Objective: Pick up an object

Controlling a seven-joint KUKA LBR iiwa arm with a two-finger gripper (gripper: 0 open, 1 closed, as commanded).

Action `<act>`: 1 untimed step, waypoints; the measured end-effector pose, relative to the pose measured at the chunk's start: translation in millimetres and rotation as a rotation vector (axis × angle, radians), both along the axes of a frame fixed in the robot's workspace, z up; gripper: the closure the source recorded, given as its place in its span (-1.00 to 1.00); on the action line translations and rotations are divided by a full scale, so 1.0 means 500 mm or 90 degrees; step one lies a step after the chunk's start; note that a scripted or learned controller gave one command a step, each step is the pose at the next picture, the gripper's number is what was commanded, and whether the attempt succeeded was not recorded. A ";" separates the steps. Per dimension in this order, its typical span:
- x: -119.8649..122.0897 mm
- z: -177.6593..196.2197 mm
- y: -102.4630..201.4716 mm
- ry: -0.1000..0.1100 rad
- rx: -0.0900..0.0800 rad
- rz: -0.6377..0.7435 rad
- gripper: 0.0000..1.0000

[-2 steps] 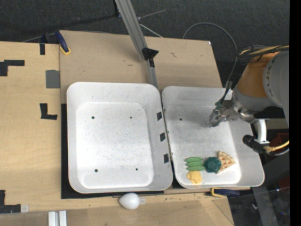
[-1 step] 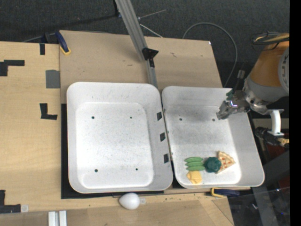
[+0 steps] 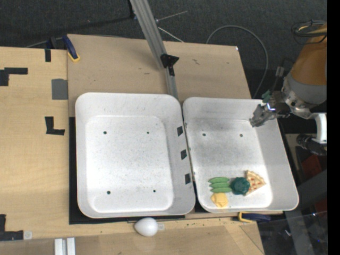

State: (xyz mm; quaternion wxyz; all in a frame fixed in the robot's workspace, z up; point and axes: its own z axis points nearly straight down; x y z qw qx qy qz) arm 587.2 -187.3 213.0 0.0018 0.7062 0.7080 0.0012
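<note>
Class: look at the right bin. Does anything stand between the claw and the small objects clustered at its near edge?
Nothing visible does. The claw is at the right bin's far right rim; bare white floor separates it from the small objects.

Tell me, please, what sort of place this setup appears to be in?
Probably a robotics lab's grasping bench: two white bins on a wooden bench, toy items for picking, and the arm's end effector.

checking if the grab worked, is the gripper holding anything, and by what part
Nothing is held. The gripper sits at the right bin's far right edge, apart from the toys clustered at its near end.
</note>
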 end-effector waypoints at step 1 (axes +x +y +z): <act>0.020 0.104 -0.009 -0.001 -0.001 0.000 1.00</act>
